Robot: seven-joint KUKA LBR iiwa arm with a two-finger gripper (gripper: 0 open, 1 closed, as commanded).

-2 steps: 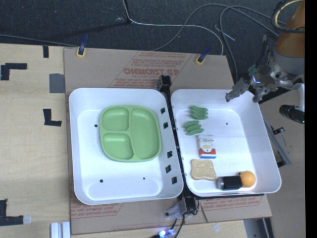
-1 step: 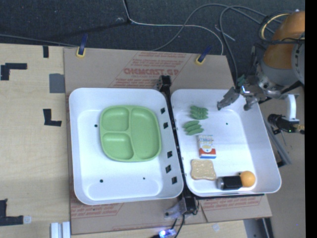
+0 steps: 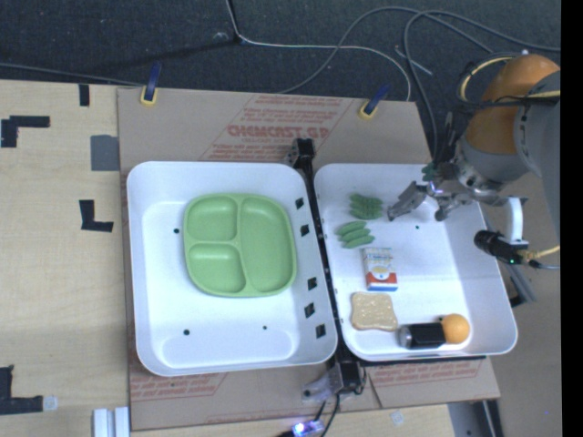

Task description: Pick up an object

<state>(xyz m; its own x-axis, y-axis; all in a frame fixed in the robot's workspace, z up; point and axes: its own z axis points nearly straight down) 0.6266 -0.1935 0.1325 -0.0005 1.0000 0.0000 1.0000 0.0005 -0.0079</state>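
Observation:
The right bin (image 3: 483,289) holds two green pea pods (image 3: 366,206) (image 3: 353,234), a small red and white carton (image 3: 379,268), a slice of toast (image 3: 373,311) and an orange ball (image 3: 455,328) beside a black piece (image 3: 420,335). My gripper (image 3: 418,213) hangs over the bin's far right part, to the right of the upper pea pod. It is open, its fingers spread wide with nothing between them.
A green divided plate (image 3: 240,244) lies in the left bin (image 3: 155,271). A black divider (image 3: 314,244) runs between the bins. Cables (image 3: 364,25) trail across the dark floor behind the bench. The arm (image 3: 501,116) reaches in over the right bin's far right corner.

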